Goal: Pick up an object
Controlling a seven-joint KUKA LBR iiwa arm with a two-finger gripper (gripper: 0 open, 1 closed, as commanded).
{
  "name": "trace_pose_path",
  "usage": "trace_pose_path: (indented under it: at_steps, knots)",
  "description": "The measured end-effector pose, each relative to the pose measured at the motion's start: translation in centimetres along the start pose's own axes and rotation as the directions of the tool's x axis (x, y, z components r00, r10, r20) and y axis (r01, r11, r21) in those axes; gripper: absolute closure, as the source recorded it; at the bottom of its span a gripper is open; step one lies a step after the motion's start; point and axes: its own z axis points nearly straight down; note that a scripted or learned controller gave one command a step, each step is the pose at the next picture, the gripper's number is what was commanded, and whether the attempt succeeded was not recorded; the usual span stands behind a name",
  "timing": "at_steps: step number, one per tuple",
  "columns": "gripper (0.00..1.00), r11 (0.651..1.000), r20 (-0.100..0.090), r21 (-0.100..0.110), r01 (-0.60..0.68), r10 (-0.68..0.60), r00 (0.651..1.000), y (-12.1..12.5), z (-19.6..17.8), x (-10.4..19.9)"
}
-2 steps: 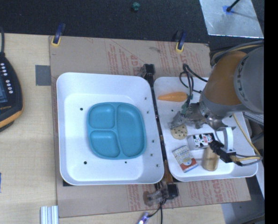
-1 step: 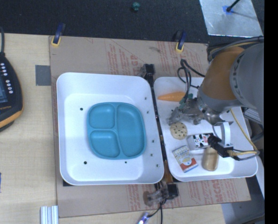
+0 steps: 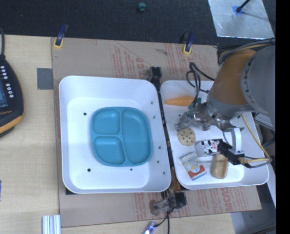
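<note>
Camera view puts my arm (image 3: 242,84) over the right bin (image 3: 254,179), well apart from the left bin (image 3: 69,130) and its blue divided plate (image 3: 121,135). Among the right bin's objects, the round cookie (image 3: 186,136) lies nearest, just below and slightly left of the gripper (image 3: 189,117), with the orange carrot (image 3: 180,101) just above it. I cannot tell how the pincer is set, and nothing visibly sits in it.

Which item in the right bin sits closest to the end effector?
The round cookie, just below the end effector; the carrot and small carton lie farther off.
</note>
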Motion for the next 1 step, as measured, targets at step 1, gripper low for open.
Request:
trace_pose_path:
  at_steps: [1]
  knots:
    - [0.00,1.000,0.000,-0.002,-0.001,0.001,1.000,0.94,-0.02,-0.64]
